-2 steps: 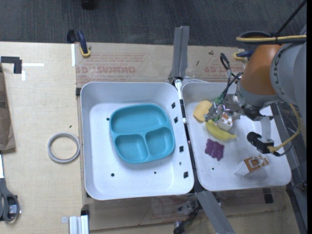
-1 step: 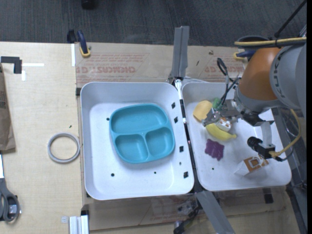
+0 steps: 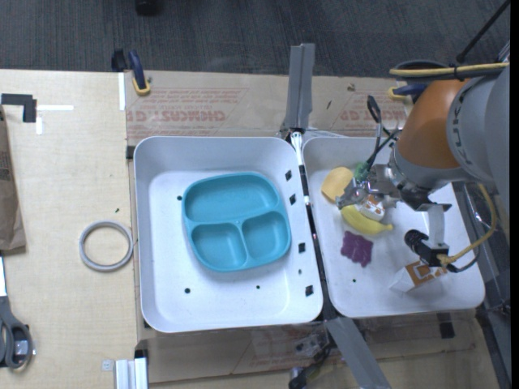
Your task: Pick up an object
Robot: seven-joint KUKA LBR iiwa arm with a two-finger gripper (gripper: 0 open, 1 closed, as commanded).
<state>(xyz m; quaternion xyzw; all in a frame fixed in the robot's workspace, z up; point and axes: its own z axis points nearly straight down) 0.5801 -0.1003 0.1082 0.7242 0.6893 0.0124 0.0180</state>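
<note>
Jaws (grip state unclear) sit over banana, between yellow lump and purple grapes.

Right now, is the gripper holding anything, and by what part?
Cannot be told. The gripper sits low over the banana in the right bin.

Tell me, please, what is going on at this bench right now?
A grey KUKA arm reaches in from the right over the right bin, its tool down among the objects there. The tool sits right at a banana, beside a yellow piece and just above a purple item. Whether anything is gripped cannot be made out. The left bin holds a blue divided tray.
</note>
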